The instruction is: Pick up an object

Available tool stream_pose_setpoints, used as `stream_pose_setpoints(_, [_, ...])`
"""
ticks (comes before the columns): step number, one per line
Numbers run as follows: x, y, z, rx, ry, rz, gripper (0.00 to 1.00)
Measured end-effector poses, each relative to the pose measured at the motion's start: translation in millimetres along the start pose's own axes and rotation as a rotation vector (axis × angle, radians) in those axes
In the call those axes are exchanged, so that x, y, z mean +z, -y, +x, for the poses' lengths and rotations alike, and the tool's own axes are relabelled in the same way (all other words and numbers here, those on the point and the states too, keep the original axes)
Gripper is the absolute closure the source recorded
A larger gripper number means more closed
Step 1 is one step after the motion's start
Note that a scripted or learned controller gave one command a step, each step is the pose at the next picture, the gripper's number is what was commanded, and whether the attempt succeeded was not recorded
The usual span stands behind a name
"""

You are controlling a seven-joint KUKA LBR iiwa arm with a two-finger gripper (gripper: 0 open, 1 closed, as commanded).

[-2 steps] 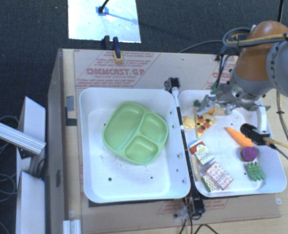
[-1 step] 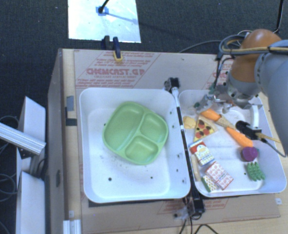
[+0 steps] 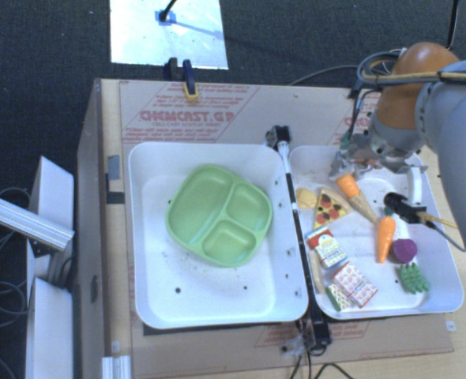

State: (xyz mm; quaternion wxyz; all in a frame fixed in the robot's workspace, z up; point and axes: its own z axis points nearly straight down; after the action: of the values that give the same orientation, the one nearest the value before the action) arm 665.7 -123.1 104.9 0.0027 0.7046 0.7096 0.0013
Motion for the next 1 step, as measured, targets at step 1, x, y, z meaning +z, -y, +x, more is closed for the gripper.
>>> stream_pose_setpoints(1, [-124.8, 105.9, 45.8, 0.003, -0.002, 0.0, 1.0])
